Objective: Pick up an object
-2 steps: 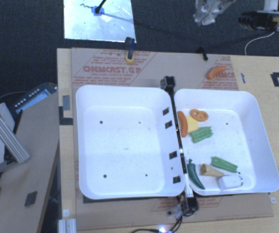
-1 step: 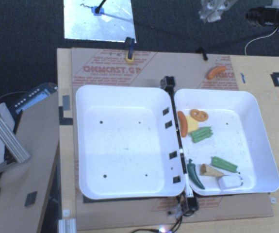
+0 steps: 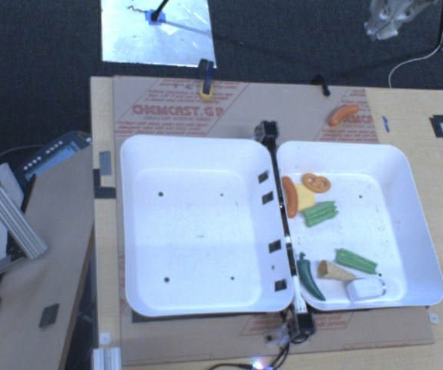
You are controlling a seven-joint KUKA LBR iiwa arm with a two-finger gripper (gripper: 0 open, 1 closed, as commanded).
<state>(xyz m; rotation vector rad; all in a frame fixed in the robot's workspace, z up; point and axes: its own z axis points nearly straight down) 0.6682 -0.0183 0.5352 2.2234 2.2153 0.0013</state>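
Note:
The right bin (image 3: 414,206) holds several toy foods. An orange sausage (image 3: 289,196) lies along its left wall, beside a yellow wedge (image 3: 307,200) and a pretzel (image 3: 316,182). A bundle of green beans (image 3: 320,213) sits near the middle. Toward the front lie a green pod (image 3: 356,261), a dark green chili (image 3: 309,277), a tan cone (image 3: 333,270) and a white piece (image 3: 366,289). My gripper (image 3: 389,10) hangs high at the top right, beyond the bench's far edge and well away from the bins.
The left bin (image 3: 198,230) adjoins the right one. An orange hot dog (image 3: 343,114) lies on the bench behind the right bin. A yellow and blue clamp (image 3: 206,79) stands at the back edge, a shiny sheet (image 3: 158,21) beyond it, and a metal rail (image 3: 5,214) at far left.

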